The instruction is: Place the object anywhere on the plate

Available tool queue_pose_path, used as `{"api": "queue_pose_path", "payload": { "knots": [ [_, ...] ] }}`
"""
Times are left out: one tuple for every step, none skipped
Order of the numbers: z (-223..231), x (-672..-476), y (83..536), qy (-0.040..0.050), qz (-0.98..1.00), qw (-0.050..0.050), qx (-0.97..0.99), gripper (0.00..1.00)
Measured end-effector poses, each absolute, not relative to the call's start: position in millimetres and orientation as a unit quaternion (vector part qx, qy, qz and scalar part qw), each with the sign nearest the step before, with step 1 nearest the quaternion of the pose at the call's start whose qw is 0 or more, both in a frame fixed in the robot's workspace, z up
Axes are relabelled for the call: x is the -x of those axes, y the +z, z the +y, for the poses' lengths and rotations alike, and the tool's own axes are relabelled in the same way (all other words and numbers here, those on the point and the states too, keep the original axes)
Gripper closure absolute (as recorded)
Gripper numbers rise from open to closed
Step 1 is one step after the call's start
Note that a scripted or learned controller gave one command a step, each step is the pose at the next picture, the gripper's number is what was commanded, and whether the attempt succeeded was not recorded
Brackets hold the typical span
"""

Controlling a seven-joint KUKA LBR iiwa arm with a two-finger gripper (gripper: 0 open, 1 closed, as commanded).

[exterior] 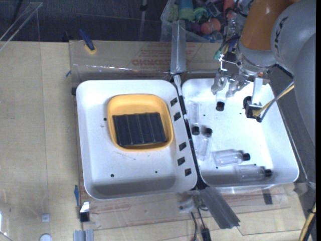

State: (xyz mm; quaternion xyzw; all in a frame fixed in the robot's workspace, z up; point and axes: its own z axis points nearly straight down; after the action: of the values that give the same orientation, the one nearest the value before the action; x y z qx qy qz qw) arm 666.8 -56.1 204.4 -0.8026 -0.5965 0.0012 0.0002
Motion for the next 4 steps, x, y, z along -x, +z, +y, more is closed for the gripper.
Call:
{"api": "queue_pose_path", "payload": {
  "knots": [
    [-44, -665.3, 186, 0.0007, -0.712, 0.002, 0.703, 1.00],
    [-22, -627.2, 184, 0.0004, -0.804, 0.002, 0.595, 1.00],
    [-22, -627.2, 185, 0.0003, -0.804, 0.001, 0.595, 0.00],
    [-79, -579.7, 198, 0.0000, -0.807, 0.001, 0.590, 0.00]
  ]
}}
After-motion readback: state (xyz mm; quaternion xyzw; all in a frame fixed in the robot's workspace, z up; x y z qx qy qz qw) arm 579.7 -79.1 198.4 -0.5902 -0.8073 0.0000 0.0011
